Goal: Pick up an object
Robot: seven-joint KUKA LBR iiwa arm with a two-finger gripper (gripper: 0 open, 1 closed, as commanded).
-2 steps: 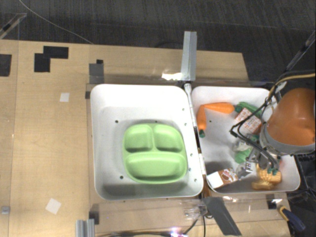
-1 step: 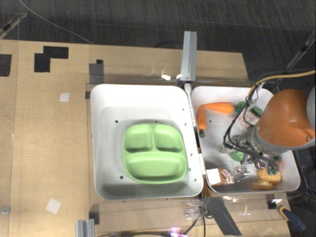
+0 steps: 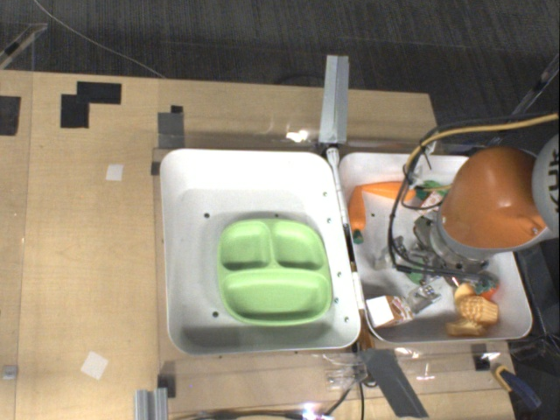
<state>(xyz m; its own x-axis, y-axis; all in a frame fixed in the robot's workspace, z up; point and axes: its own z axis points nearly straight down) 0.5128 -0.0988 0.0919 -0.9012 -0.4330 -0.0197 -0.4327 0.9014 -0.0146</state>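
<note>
The arm's orange band [image 3: 492, 201] hangs over the right bin [image 3: 523, 322] and hides much of it. Below the band the gripper [image 3: 426, 294] reaches down among cables toward the bin floor. An orange object [image 3: 378, 201] lies at the bin's left side, partly under the arm. A small white and brown packet [image 3: 388, 310] rests near the front left corner. A tan waffle-like toy [image 3: 472, 311] sits at the front right, with a small red piece [image 3: 488, 292] beside it. Nothing shows between the fingers.
The left bin [image 3: 188, 234] holds a green three-compartment plate [image 3: 274, 270] in its middle. A grey metal post [image 3: 333, 101] stands behind the divide between the bins. Black cables loop around the wrist over the right bin.
</note>
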